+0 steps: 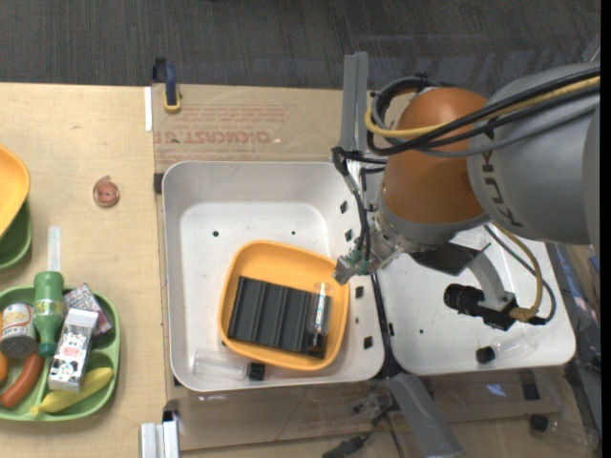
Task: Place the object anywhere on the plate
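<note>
Clearly, from the camera above the bench, we find the yellow plate [250, 265] lying in the left white bin [191, 208], and on it a black ribbed block [272, 313] with a slim dark cylinder [319, 321] — something like a battery or small pen, with a pale band near its upper tip — resting along the block's right edge. We take that cylinder to be the task's thing, though we cannot be sure; it already sits inside the plate's rim. Its long axis runs nearly up and down in this view, tilted slightly, with the pale end pointing up toward the gripper [346, 267] and the dark end down toward the plate's near rim. The gripper hovers just above the plate's upper right corner, close to the cylinder's top end, and the arm's orange band [434, 160] hides most of it — whether it is clenched or released we cannot tell, and nothing shows between its tips. If the step in hand is the release, we judge it best to lift straight up and away without dragging sideways, since a nudge along the block's edge could roll the cylinder off toward the rim. A clear tube [218, 363] lies in the bin below the plate.
</note>
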`<state>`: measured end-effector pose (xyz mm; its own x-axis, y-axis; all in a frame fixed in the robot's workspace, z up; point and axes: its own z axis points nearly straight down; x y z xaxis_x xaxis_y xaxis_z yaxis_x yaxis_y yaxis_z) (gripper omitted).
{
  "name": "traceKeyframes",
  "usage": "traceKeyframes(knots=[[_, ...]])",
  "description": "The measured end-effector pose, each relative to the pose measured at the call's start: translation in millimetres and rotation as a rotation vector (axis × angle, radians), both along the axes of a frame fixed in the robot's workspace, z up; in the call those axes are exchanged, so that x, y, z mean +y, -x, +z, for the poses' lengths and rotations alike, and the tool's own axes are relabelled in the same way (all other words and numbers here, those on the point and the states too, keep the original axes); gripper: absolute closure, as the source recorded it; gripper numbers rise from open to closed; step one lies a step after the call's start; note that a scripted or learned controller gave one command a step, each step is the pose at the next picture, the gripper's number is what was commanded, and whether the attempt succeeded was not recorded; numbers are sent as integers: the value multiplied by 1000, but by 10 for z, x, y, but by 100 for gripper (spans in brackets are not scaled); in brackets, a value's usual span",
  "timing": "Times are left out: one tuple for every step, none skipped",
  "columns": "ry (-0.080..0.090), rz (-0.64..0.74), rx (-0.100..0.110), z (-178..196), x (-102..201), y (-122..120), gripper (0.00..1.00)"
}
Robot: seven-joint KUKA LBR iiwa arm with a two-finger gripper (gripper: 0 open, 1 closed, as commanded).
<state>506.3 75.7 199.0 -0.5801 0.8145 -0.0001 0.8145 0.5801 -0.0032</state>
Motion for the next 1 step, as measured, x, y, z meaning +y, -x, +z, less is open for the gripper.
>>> traceKeyframes(knots=[[0, 0, 0, 0, -2, 0, 0]])
